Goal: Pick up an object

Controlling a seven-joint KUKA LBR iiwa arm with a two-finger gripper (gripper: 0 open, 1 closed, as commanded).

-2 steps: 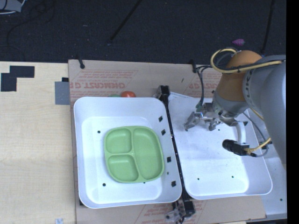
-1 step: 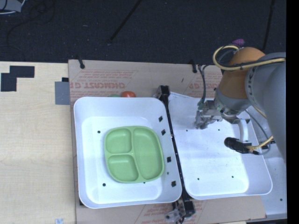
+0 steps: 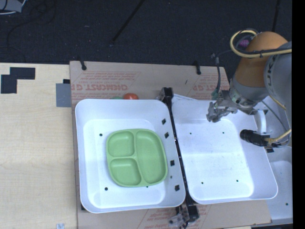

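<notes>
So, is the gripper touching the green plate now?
Apart. The camera view shows the gripper over the right bin, while the green plate lies in the left bin, with the divider between the bins separating them.

Grey arm [image 3: 267, 75] reaches in from right, wrist bent down-left

Robot lab: arm [image 3: 259, 70], taped bench [image 3: 33, 137]
</notes>
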